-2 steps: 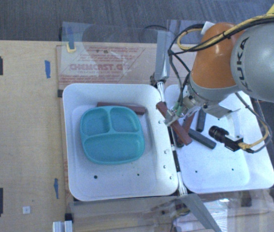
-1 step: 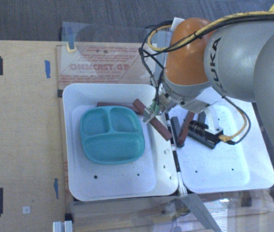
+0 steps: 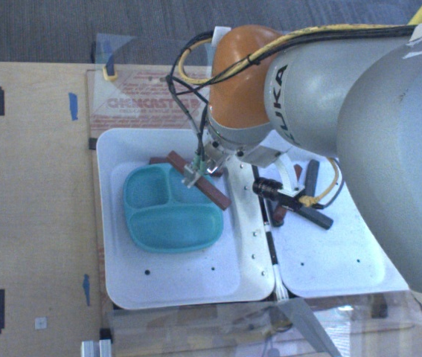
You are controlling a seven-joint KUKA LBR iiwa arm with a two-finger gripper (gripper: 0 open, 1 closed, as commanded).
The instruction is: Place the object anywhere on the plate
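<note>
Camera view: the end effector (image 3: 198, 168) hangs over the plate's (image 3: 172, 208) upper right rim, directly above the brown stick (image 3: 209, 187). The stick's long axis slants down-right across that rim. I cannot tell the grip state.

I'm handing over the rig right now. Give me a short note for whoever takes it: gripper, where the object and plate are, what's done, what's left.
Gripper: low over the left bin, at the teal plate's upper right edge; I cannot tell whether it grips anything.
Teal plate: three compartments, lying in the left bin.
Brown stick: slanting along the plate's upper right rim, right by the gripper tip; contact with the plate is unclear.
Right bin: holds a few dark stick-like pieces.
Done: arm brought to the plate.
Left: confirm the stick rests on the plate.
</note>
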